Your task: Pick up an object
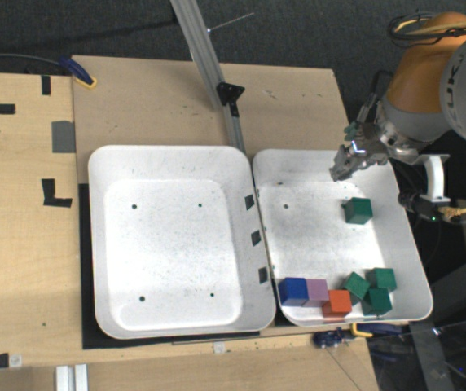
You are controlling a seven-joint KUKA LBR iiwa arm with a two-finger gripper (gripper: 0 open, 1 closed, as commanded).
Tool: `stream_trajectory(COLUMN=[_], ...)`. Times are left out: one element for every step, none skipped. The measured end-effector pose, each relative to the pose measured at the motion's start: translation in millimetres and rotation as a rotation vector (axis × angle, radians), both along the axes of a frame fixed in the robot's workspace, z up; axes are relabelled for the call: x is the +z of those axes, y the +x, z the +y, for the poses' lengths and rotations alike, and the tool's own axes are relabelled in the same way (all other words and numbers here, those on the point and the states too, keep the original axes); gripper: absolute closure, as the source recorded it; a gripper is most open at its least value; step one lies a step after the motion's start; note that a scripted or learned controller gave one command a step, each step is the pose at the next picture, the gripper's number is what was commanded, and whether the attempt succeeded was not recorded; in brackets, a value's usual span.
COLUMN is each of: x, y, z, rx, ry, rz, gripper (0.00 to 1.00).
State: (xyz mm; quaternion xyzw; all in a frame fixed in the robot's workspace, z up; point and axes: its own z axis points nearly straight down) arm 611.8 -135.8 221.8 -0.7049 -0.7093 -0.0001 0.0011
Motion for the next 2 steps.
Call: stream_trajectory(x=[-10, -16], y=[-8, -17], z=[54, 111], rx=[0.0, 0.0], ry=[0.0, 0.001], rz=[0.001, 0.002], gripper=[1.0, 1.0])
